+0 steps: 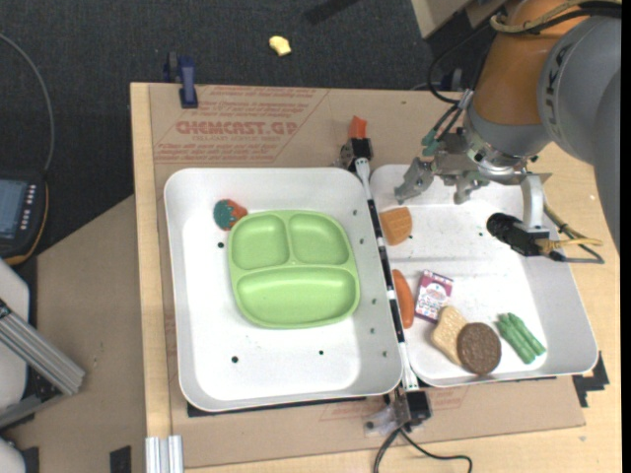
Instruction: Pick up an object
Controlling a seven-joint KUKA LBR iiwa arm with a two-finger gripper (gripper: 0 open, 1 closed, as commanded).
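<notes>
The orange bread piece (396, 225) lies by the right bin's (562, 294) left wall, just beside the empty, spread-fingered tool (440, 177), which should centre over it, clear of the wall, before descending.

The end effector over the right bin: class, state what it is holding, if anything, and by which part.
Nothing is held. The end effector hangs over the far end of the right bin, fingers spread with nothing between them; the orange piece lies apart below.

My arm (552, 57) comes in from the upper right, wrist bent downward, orange band up top; the pincer (437, 175) points down, fingers spread apart.
</notes>
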